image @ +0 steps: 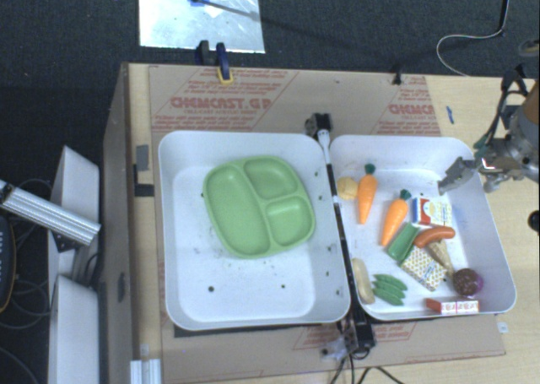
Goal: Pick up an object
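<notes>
The right white bin (396, 153) holds several toy foods: two orange carrots (366, 197) (394, 220), a pale yellow piece (347, 187), a green vegetable (402, 241), a red sausage (434, 235), a small printed carton (430, 210), a checked cracker (423, 267), a dark purple ball (467, 281), green pea pods (389, 288), a pale banana-like piece (362, 279) and a red label bar (451, 307). My gripper (456, 175) hovers over the bin's upper right corner, just above the carton, reaching in from the right. Nothing shows in its grasp.
The left white bin (181, 230) carries a green divided plate (257, 205). A black clamp (321, 126) sits where the two bins meet at the back. Both bins rest on a cardboard-covered bench (253, 100). A cable (472, 36) loops on the dark floor beyond.
</notes>
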### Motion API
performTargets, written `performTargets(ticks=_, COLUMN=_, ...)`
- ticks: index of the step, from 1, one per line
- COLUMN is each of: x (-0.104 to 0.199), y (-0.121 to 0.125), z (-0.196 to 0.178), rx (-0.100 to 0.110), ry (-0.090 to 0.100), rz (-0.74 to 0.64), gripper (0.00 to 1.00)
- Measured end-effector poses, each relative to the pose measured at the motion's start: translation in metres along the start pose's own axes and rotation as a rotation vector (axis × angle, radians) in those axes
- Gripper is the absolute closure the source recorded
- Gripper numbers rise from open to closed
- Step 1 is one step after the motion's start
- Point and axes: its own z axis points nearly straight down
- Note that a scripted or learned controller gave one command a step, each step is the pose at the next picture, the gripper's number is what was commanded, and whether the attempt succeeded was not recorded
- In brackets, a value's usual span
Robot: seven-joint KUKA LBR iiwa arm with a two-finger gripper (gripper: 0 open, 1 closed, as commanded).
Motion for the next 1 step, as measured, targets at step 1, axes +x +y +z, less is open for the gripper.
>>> performTargets(ticks=1, x=0.0142, y=0.0574, z=0.15, rx=-0.001, ry=0.0, rz=-0.002, gripper=0.0)
